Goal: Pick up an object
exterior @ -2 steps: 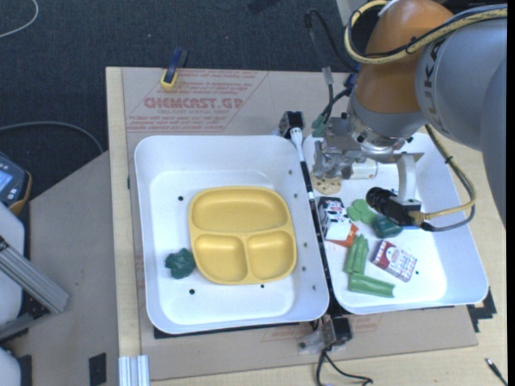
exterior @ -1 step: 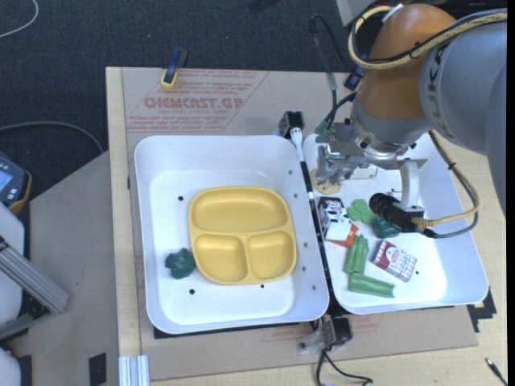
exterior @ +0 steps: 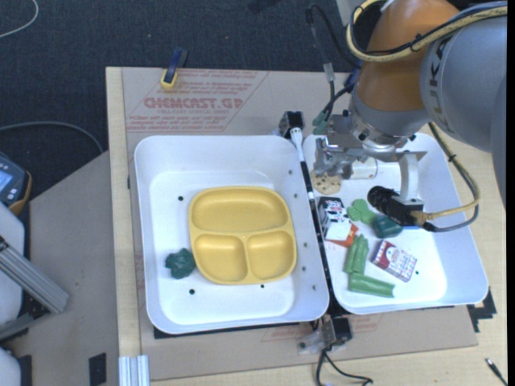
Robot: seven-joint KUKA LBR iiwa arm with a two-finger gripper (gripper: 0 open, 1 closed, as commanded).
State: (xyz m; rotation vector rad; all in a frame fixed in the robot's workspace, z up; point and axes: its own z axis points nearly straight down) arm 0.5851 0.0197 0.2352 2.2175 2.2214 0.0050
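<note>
The claw (exterior: 328, 166) is parked low over the right bin (exterior: 447, 284), hard up against that bin's left wall near its far end. Whether it's clenched or released can't be made out from this angle, so no call is made on that.

Just under it a tan disc (exterior: 326, 183) with small holes is seen. Right beside that, toward the camera, a black-and-white card (exterior: 331, 211) and a red-and-white packet (exterior: 341, 233) are lying along the wall; the print on both is too small to be read.

Further out in the same bin, a green lump (exterior: 358, 212), a teal piece (exterior: 387, 226), two green sticks (exterior: 356, 256) (exterior: 370, 287) and a red box (exterior: 394, 260) are scattered close together. The box label can't be read either.

In the left bin (exterior: 161, 207), a yellow plate (exterior: 241, 233) with three sections is sat in the middle, and a dark green blob (exterior: 181, 263) is touching its near-left edge.

Both bins are laid on a cardboard sheet (exterior: 193, 103) printed in red with "CHEMCAST GP". A yellow clamp (exterior: 171, 71) is fixed at its far edge, all of it on the tabletop (exterior: 80, 215).
</note>
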